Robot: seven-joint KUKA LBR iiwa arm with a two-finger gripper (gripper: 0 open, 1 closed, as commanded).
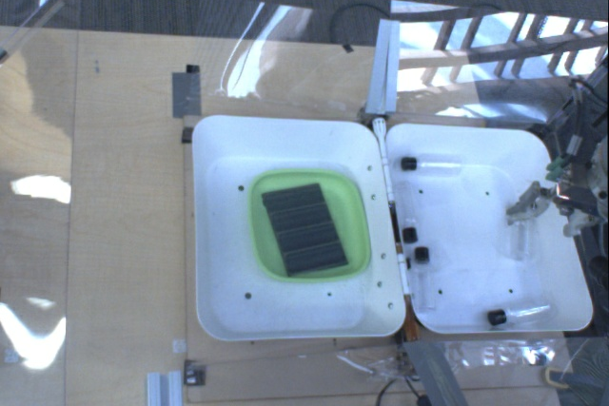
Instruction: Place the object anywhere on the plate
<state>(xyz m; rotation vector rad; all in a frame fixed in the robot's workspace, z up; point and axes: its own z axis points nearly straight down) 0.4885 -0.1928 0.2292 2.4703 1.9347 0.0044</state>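
A dark grey ribbed rectangular object (303,228) lies flat on the green plate (357,228), which sits in the middle of the left bin (219,233). It fills much of the plate's centre and is turned slightly off square. My gripper (550,210) hangs over the right side of the right bin (466,290), far from the plate. Its fingers stand open, one grey finger (523,203) pointing left, and nothing lies between them.
Small black fittings (420,254) dot the right bin along its left wall, with another near its front edge (496,318). A metal post (383,71) rises behind the seam between the bins. Cables and arm parts crowd the far right.
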